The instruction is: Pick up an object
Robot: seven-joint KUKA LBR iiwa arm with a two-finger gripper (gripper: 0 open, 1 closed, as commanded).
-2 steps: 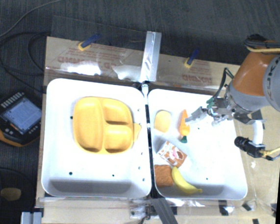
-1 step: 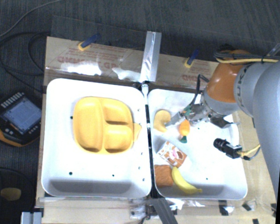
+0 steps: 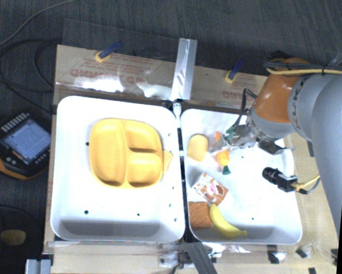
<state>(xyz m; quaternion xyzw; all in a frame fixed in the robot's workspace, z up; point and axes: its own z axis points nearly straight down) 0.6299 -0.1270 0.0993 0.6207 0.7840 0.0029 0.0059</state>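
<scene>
I see the arm (image 3: 318, 111) reach in from the right, orange band above the wrist, its pincer (image 3: 236, 135) low over the far part of the right bin (image 3: 270, 230). I cannot tell how far the pincer is open, nor whether it has hold of anything; its tip is a blur among small things.

Right bin, left half: a pale yellow lump (image 3: 198, 147) by the inner wall; a small orange piece (image 3: 223, 158) with a green bit (image 3: 226, 168) just below the pincer; a printed packet (image 3: 210, 189) nearer the middle; a brown block (image 3: 199, 214) touching the near-left corner; a banana (image 3: 226, 223) just beside it along the near wall. The right half of this bin's floor lies bare up to the rim.

Left bin (image 3: 61, 213): a yellow tray (image 3: 126, 152) upside down, centred, white floor all round it.

On the floor left of the worktop (image 3: 76, 64), a pendant (image 3: 17, 145).
</scene>
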